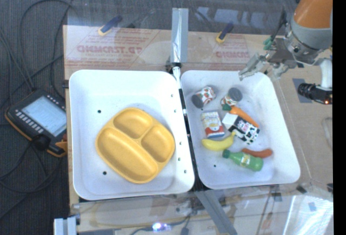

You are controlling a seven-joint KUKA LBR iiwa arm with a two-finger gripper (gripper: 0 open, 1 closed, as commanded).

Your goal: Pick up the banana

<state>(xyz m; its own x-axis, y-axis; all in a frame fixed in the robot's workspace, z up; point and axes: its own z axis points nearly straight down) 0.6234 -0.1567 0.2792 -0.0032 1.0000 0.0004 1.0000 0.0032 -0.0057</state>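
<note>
Currently gripper hangs spread open and empty over the right bin's far rim, well apart from the banana lying mid-bin beside the green bottle, so grasp not started

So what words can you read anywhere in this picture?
Red mirrored lettering on the clear plastic sheet behind the white bins: too faint to read.
Small white and red carton: print too small to read.
Grey handheld screen with orange edge: blurred.
Nothing reads clearly.
</note>
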